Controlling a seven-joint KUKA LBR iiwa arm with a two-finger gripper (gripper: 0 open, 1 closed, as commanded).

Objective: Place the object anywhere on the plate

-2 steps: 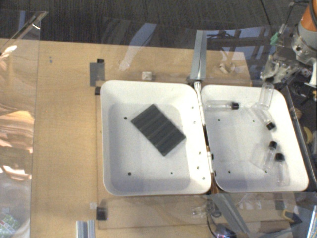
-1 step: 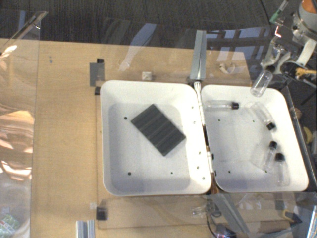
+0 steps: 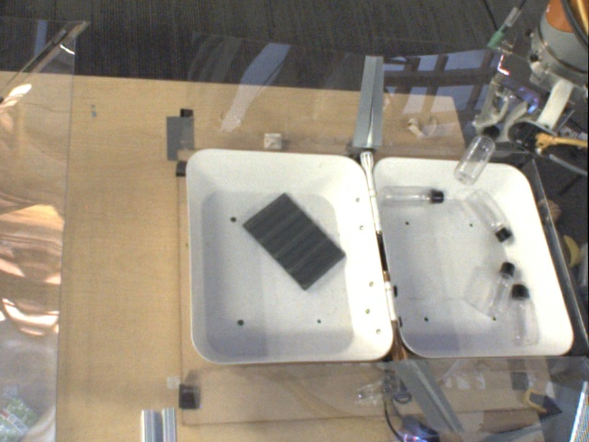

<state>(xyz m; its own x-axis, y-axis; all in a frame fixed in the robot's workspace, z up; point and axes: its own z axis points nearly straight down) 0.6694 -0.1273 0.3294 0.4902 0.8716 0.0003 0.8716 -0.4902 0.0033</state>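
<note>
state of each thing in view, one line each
dark ribbed plate: flat in the left bin, nothing on it
clear vial: tilted at the claw, above the right bin's far rim
capped vial: lying on its side in the right bin
other vials: lying along the right bin's right side

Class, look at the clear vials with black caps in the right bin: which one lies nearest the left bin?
The vial lying crosswise at the top of the right bin, cap pointing right. The other vials cluster along the bin's right side.
</note>
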